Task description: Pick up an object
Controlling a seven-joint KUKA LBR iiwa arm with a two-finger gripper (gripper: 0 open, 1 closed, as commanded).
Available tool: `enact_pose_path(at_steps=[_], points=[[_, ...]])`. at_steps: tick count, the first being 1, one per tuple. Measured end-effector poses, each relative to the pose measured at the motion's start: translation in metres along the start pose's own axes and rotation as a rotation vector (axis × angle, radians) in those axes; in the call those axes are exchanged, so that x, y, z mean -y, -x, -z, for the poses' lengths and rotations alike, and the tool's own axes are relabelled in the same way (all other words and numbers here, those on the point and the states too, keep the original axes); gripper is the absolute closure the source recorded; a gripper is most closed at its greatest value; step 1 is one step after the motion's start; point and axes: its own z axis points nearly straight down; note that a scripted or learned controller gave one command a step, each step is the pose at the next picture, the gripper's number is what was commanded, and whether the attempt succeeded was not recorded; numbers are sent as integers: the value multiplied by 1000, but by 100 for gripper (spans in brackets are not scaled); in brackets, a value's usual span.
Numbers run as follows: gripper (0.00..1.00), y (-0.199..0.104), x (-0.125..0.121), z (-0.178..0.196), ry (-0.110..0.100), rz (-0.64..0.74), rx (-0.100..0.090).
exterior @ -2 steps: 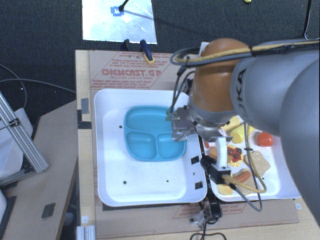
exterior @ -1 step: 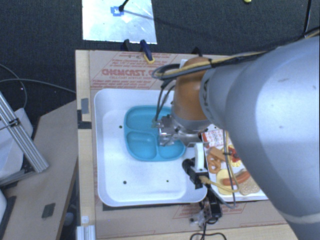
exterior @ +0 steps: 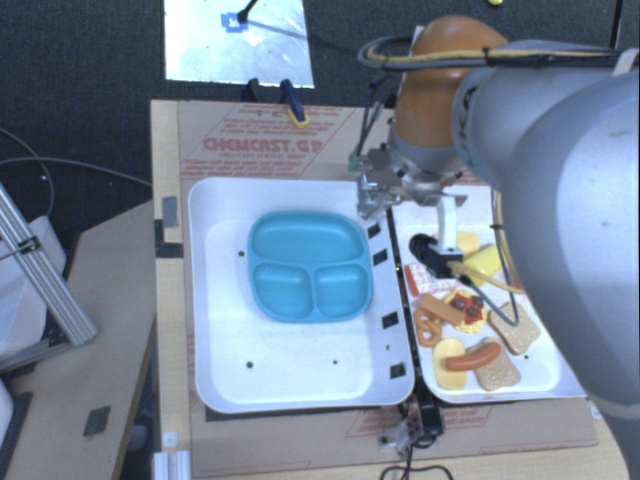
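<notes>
Where the right bin (exterior: 540, 378) comes nearest you, a brown bread slice (exterior: 497, 372) lies at its near edge. A red sausage (exterior: 470, 356) touches it, and a pale yellow round piece (exterior: 449, 349) sits just beside that. You see a second bread slice (exterior: 517, 330) toward the bin's right edge. A pretzel (exterior: 431, 316) lies by the left wall with a red-topped piece (exterior: 466, 308) beside it. Farther in, a yellow wedge (exterior: 484, 263) sits mid-bin. All the pickable food is in this bin. In the left bin (exterior: 225, 368) a blue divided plate (exterior: 305, 266) lies flat around the middle. The gripper (exterior: 372, 196) hangs over the far end of the wall between the bins, apart from the food. You cannot tell whether it is released or clenched. Beyond the bins' far edges lies printed cardboard (exterior: 262, 143).
</notes>
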Motion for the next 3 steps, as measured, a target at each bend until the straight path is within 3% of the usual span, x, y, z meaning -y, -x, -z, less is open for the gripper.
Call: enact_pose_path(at_steps=[1, 2, 3], points=[[100, -41, 30, -5, -15, 10, -4], [100, -39, 86, 89, -7, 8, -6], [0, -39, 85, 84, -12, 7, -3]])
